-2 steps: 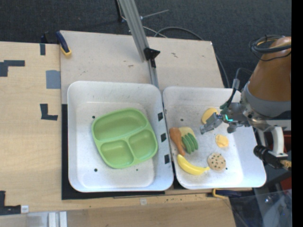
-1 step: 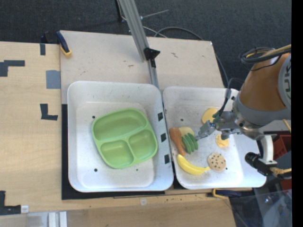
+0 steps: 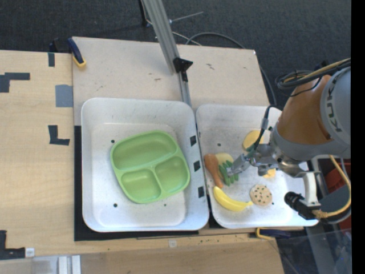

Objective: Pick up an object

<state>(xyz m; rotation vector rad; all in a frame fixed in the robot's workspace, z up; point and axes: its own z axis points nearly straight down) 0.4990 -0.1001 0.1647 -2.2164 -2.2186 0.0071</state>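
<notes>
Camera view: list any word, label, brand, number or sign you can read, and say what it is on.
None can be read.
The green divided plate in the left bin is plain.
The banana, cookie and carrot in the right bin show no lettering.
The dark tape pieces on the bench are blank.
The arm shows no readable marking.

a green three-compartment plate point(image 3: 150, 166) lies in the left white bin point(image 3: 91, 153), a blue and yellow clamp point(image 3: 76, 52) rests at the bench's far left corner, and a grey metal pole point(image 3: 162, 27) slants over the bench.
</notes>
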